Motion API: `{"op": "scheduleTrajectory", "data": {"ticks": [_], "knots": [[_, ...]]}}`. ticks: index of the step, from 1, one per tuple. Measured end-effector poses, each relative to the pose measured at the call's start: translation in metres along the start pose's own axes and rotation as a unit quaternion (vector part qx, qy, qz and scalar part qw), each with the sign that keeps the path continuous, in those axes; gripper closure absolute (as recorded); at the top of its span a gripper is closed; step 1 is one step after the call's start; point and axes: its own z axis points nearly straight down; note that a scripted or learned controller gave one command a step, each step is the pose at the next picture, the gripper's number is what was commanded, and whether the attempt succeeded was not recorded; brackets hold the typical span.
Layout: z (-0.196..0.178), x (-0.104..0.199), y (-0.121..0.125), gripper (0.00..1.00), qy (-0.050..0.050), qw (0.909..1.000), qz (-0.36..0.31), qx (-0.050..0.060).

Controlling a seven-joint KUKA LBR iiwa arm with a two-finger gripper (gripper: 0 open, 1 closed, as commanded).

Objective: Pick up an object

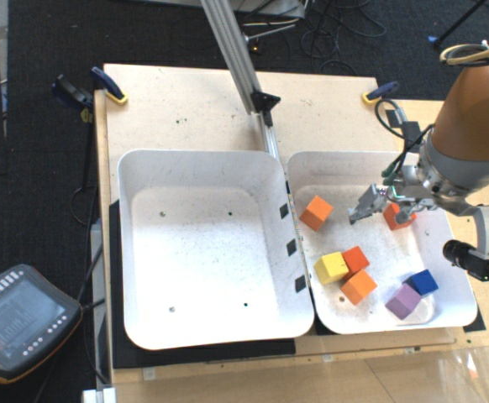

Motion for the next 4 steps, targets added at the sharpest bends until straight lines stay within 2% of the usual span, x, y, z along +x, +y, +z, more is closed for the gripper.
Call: {"op": "scheduleTrajectory", "data": {"ticks": [1, 2, 4], "knots": [[0.0, 0.0, 0.0, 0.0, 0.0, 1.0, 0.001, -0.001], [0.062, -0.002, -0.006, 0.0, 0.0, 1.0, 0.001, 0.003], [0.152, 0.003, -0.004, 0.0, 0.0, 1.0, 0.001, -0.001]]}}
